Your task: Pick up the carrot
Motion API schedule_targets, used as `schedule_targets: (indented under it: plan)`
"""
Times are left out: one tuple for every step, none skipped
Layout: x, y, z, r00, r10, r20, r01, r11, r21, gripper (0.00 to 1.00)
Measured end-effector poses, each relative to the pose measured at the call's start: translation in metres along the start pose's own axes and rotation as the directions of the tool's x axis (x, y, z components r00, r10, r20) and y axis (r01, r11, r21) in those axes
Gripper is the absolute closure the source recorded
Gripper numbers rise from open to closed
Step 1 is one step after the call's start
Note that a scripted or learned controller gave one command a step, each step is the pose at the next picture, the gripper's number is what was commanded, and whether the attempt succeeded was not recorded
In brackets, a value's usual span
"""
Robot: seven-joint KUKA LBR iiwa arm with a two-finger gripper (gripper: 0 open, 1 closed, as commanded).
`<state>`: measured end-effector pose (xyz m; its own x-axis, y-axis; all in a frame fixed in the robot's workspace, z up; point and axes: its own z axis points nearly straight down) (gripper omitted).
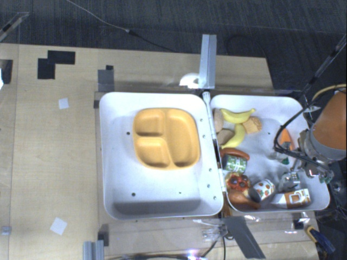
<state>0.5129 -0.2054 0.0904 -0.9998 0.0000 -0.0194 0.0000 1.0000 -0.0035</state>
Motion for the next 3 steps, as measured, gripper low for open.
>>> schedule_targets:
  plan:
    - [-0.059,0.001,0.002,0.901,0.434,-0.005,-0.434,0.901,0.001,0.0]
    - [0.019,0.036,0.0,0.834,0.552,-0.005,-0.552,0.834,0.003,0.0]
    - [-0.057,0.0,0.002,0.794,0.608,-0.003,-0.608,0.794,0.003,0.0]
